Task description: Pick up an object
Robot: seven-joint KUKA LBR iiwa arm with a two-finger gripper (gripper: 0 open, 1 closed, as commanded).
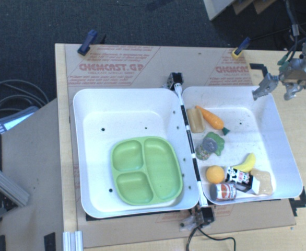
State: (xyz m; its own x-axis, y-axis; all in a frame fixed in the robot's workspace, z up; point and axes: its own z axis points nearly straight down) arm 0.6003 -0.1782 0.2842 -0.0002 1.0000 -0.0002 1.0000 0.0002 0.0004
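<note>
My gripper point(276, 89) hangs open over the far right corner of the right bin point(278, 129), with nothing between its fingers. In that bin lie a carrot point(212, 118), a tan bread piece point(196, 120), a green and grey toy point(212, 145), an orange point(214, 174), a banana point(245, 163), a red can point(225, 191), a small black and white carton point(240, 177) and a beige block point(263, 182). All these objects sit to the left of and nearer than the gripper.
The left bin point(90, 135) holds a green divided plate point(145, 169). Clamps point(87, 42) hold the cardboard sheet at the bench's far edge. A black divider point(187, 135) runs between the two bins.
</note>
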